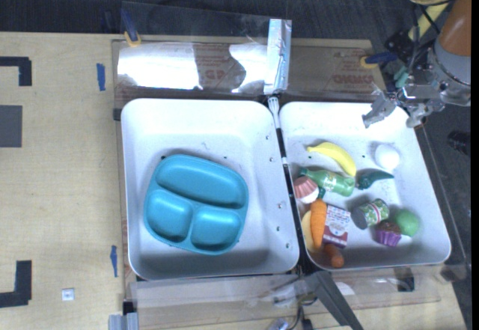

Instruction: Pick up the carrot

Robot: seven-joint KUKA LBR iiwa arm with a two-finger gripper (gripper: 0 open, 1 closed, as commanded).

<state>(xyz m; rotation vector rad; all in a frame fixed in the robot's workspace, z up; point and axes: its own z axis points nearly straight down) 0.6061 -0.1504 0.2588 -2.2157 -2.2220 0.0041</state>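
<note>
The orange carrot lies lengthwise near the front left of the right bin, its tip pointing toward the front edge. It touches a red and white carton on its right. My gripper hangs over the bin's back right corner, well behind and to the right of the carrot. Its two fingers stand apart, open, with nothing between them.
The right bin also holds a banana, a green bottle, a white egg, a small can, a green ball and a purple cupcake. A blue divided tray sits in the left bin.
</note>
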